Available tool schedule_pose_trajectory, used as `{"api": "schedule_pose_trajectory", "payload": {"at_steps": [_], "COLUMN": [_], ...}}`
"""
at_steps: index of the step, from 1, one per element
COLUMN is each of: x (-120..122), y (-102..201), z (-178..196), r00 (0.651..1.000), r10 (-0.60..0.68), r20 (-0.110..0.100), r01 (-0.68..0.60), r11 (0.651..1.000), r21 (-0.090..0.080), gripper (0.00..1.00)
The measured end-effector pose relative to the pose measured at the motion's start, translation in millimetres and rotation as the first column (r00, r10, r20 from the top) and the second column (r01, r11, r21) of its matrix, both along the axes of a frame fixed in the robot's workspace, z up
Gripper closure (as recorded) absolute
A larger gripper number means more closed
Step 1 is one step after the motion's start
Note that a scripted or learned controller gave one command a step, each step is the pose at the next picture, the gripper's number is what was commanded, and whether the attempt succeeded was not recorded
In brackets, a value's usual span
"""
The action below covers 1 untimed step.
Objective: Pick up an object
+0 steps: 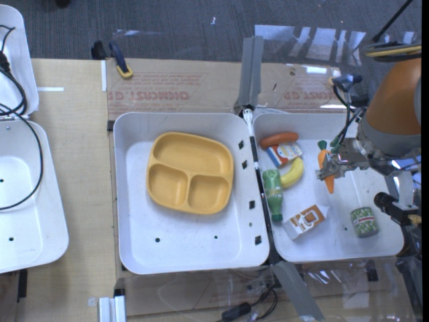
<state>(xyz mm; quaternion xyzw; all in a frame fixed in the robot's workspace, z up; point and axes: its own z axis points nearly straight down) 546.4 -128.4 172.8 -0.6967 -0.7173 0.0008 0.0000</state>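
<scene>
The end effector hangs over the right bin, right at a carrot; I cannot tell whether it grips it. Seemingly the grasp step. Next it needs a firm hold, then a straight lift.

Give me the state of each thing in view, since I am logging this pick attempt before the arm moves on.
Yellow divided plate: flat in the left bin, holding nothing.
Green bottle: lying on its side.
Banana: lying flat beside the bottle.
Sausage: lying near the far wall.
Carton: tipped over.
Green can: lying on its side.
Carrot: at the gripper, grip unclear.
</scene>
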Motion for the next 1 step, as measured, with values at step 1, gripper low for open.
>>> {"api": "schedule_pose_trajectory", "payload": {"at_steps": [1], "x": [-9.8], "y": [-16.8], "z": [-21.9], "r00": [0.952], "r10": [0.306], "r20": [-0.001], "r01": [-0.306], "r11": [0.952], "r21": [0.002], "gripper": [1.00]}}
